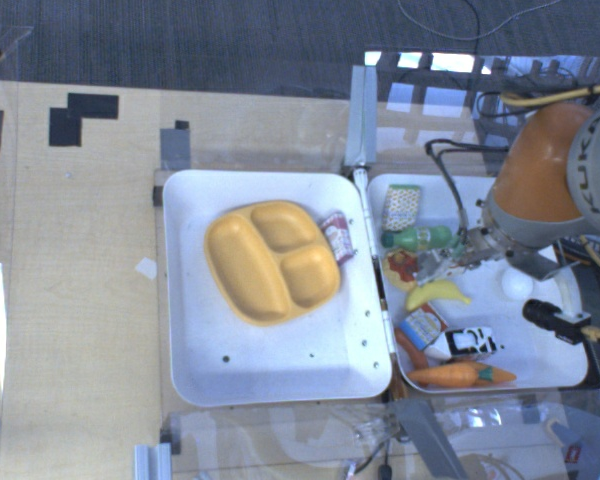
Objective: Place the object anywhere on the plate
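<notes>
Pale wooden tabletop (70, 298) with dark carpet beyond its far edge, bearing two white bins side by side.

Lying in the left bin (280, 368): a mustard-yellow plate (270, 260), rounded, glossy, split into three compartments, one long on the left and two smaller on the right, turned slightly askew. Touching its right rim, a small red-and-white packet (337, 236), crumpled, resting half against the plate's edge and half on the bin floor.

Crowded into the right bin (540, 353): a dotted pouch (402, 204) at the far end, a green bottle (420, 238) on its side just below, a red wrapper (402, 265), a yellow banana (438, 293), a blue-and-orange box (423, 326), a black-and-white item (470, 342), a carrot (460, 374) along the near wall, and a white ball (517, 284) toward the right.

Reaching in from the right, the grey arm (545, 173) with its orange band, claw (448, 259) low among the clutter, between bottle and banana. Cannot tell whether released or clenched, nor whether anything is grasped. Well apart from the plate.
</notes>
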